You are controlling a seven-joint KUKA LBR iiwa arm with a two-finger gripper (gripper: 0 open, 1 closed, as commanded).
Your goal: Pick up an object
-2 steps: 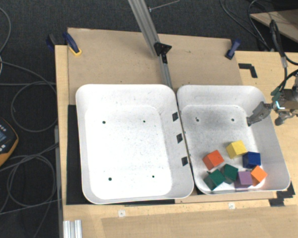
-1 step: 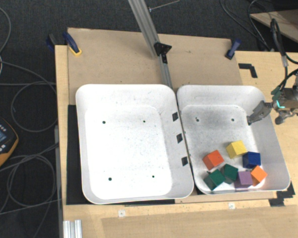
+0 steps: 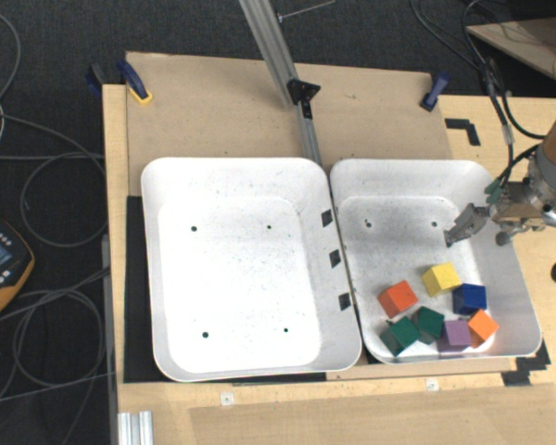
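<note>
Several small blocks lie in the near right corner of the right bin (image 3: 389,202): a red-orange one (image 3: 398,297), a yellow one (image 3: 441,278), a blue one (image 3: 470,298), an orange one (image 3: 483,324), a purple one (image 3: 456,333) and two dark green ones (image 3: 429,322) (image 3: 403,336). My gripper (image 3: 477,236) hangs over the right bin's right side, just behind the yellow block and apart from it. Its fingers are spread open and nothing is between them.
The left bin (image 3: 167,248) sits beside the right one, with black clips (image 3: 334,258) along the shared rims. A metal strut (image 3: 278,54) rises from the back of the bench. Cables run down at the far right behind the arm.
</note>
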